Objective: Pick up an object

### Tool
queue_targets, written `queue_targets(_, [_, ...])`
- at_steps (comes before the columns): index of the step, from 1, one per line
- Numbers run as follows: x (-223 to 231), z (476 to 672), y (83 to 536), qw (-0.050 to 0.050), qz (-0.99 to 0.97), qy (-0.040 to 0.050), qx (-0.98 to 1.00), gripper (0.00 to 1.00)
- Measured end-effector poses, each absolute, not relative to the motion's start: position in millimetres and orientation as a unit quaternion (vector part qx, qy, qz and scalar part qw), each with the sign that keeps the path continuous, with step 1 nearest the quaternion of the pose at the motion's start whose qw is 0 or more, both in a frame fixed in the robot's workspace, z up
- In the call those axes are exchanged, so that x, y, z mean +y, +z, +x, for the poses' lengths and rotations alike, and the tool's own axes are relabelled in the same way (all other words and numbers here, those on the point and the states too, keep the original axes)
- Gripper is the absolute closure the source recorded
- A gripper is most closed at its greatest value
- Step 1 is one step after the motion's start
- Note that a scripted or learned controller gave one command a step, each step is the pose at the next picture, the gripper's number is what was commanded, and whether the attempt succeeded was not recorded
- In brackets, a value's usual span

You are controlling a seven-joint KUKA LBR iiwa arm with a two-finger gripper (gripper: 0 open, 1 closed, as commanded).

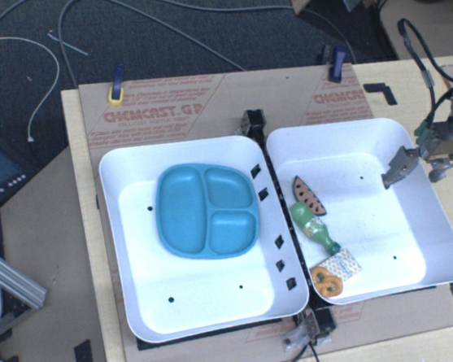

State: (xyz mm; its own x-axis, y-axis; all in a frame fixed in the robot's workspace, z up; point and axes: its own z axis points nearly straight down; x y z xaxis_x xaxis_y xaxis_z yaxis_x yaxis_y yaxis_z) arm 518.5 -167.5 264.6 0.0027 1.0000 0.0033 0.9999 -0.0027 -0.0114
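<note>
Watermelon slice toy [305, 193] lies in the right bin [433, 261] near the divider, a green bottle [314, 224] just below it, a pretzel bag [334, 273] lower still. The left bin [144, 309] holds a blue divided plate [207, 209]. Board [200, 97] reads "CHEMCAST GP". Gripper [418, 167], fingers apart, holds nothing.

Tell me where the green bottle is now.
The green bottle lies in the right bin, near its left wall, between the watermelon slice and the pretzel.
</note>
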Motion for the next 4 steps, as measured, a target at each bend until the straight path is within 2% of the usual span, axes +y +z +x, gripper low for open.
queue_targets(1, [-167.2,520.6,269.8,0.001,-0.707,0.0000,-0.707,0.00])
queue_targets(2, [-163.9,517.1,207.1,0.004,-0.707,0.0015,-0.707,0.00])
queue_targets(4, [-157.4,516.5,118.5,0.004,-0.707,0.0010,-0.707,0.00])
